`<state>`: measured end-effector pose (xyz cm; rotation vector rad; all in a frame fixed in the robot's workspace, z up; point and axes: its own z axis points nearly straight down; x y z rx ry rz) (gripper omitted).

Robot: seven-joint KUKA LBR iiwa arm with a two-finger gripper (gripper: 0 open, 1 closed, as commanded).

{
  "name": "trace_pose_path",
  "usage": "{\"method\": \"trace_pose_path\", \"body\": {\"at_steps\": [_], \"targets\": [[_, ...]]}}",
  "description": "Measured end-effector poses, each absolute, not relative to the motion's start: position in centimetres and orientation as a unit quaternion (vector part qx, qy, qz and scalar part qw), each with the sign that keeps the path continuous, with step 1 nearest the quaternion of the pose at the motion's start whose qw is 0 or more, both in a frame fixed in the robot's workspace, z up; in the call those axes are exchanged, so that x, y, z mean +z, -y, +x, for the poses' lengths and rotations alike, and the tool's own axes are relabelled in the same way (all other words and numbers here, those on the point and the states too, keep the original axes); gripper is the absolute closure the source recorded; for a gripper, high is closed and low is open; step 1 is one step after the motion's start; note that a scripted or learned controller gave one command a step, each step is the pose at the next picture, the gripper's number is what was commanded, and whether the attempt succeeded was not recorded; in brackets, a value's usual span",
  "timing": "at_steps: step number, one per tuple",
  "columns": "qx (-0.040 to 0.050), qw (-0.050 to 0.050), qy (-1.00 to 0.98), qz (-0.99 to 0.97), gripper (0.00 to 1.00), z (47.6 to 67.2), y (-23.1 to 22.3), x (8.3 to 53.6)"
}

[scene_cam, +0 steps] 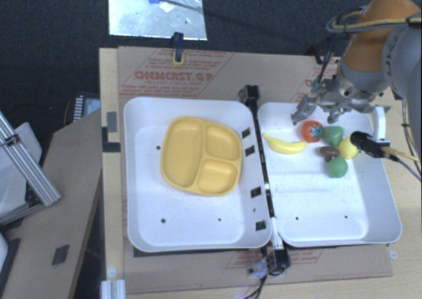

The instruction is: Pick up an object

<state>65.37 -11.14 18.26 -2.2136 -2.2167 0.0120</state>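
The right bin [369, 222] holds a banana [285, 144], a tomato [312, 131] and green pieces [337, 167] clustered at its far end. The gripper [321, 110] hovers just above the tomato, fingers spread apart, empty. The arm's bulk hides the bin's far corner.

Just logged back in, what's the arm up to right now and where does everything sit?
The arm's hand hangs over the far end of the right bin, just above a red tomato. Beside it lie a banana, green toys and a small yellow piece. The left bin holds a yellow divided plate. Nothing is visibly lifted.
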Motion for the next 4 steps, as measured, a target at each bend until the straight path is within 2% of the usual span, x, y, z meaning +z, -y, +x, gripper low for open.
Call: {"method": "trace_pose_path", "body": {"at_steps": [1, 2, 3, 4], "targets": [[-0.0003, -0.001, 0.708, -0.706, 0.0, 65.7, 11.1, 19.1], [0.001, 0.001, 0.708, -0.707, 0.0, 66.3, 11.7, 13.3], [-0.0019, -0.003, 0.708, -0.707, 0.0, 66.5, 11.7, 10.2], [-0.0019, -0.003, 0.708, -0.706, 1.0, 66.5, 11.7, 11.1]]}}
